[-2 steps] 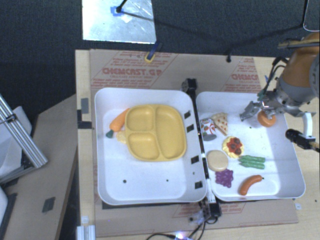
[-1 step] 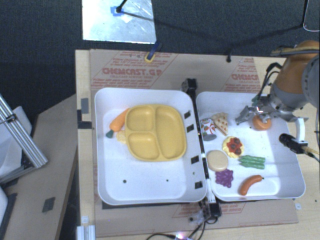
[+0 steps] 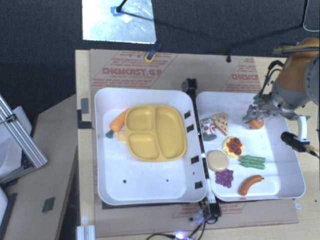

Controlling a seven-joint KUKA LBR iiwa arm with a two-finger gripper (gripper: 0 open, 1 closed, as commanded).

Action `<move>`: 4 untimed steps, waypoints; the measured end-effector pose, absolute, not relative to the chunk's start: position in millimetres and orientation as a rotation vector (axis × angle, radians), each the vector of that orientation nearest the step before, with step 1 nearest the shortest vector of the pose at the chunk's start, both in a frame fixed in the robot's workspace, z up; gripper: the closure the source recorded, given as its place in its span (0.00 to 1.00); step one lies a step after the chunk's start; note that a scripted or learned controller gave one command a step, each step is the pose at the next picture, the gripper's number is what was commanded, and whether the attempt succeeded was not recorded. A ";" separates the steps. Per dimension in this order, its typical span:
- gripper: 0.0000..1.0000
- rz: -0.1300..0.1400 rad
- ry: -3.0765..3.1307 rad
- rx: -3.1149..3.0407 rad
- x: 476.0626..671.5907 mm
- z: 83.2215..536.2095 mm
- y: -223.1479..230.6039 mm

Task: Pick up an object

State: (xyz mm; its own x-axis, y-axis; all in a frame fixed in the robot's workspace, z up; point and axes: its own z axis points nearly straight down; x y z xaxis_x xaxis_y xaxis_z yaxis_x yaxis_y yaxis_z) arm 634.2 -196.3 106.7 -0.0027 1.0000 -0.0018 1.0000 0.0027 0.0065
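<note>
- The sausage (image 3: 250,184) is lying nearest the camera, at the right bin's (image 3: 292,181) front, beside the grapes (image 3: 224,177) and green beans (image 3: 252,161).
- My gripper (image 3: 254,118) is pressing down over a small orange object (image 3: 256,124) by the bin's far wall; I am unable to tell whether it is grasping.
- I am risking a slip: the rounded object could roll away.

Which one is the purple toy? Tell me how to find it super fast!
Look at the right bin, the one on the side the grey arm comes from. Go to its front edge, near the divider between the two bins: the purple grape bunch lies there, just below the round tan bun and left of the orange sausage. It's the only purple, bumpy thing there.
</note>
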 end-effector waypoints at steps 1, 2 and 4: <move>1.00 0.006 2.220 2.213 631.6 171.0 -195.2; 1.00 0.007 2.220 2.212 633.6 226.2 -195.7; 1.00 0.001 2.229 2.215 556.3 231.7 -132.0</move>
